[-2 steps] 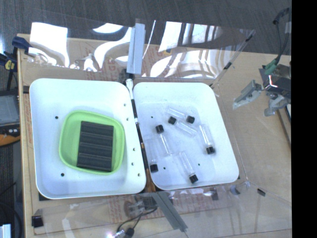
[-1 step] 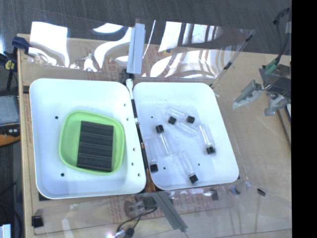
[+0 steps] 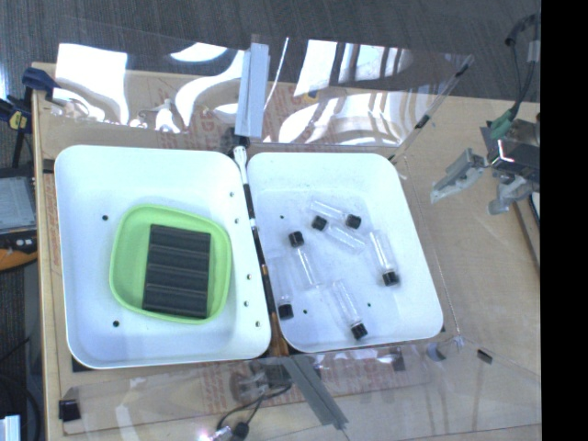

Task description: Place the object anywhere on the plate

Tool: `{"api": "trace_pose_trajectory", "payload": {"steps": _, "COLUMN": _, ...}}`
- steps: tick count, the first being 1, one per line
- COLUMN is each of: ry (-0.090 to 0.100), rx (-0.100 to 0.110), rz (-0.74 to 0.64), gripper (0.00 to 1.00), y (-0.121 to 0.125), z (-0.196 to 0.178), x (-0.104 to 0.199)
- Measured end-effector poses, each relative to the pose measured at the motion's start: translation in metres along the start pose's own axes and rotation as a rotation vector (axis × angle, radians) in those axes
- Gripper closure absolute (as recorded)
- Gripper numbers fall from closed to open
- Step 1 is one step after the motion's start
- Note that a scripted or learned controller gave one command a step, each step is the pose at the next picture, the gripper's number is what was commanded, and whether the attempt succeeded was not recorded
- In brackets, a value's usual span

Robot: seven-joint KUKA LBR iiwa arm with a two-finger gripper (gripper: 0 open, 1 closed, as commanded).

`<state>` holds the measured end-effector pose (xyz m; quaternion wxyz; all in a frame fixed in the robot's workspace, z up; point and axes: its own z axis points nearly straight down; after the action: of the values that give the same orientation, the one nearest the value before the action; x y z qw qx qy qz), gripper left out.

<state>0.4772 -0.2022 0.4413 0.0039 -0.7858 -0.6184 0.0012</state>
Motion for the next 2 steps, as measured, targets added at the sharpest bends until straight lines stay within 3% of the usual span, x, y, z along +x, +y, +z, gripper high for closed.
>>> {"api": "trace_pose_trajectory", "payload": {"steps": 2, "ry": -0.002, "rx": 0.000, "rz": 0.005, "gripper": 0.00, "y": -0.0003, "z": -0.0004, "x": -0.0009}}
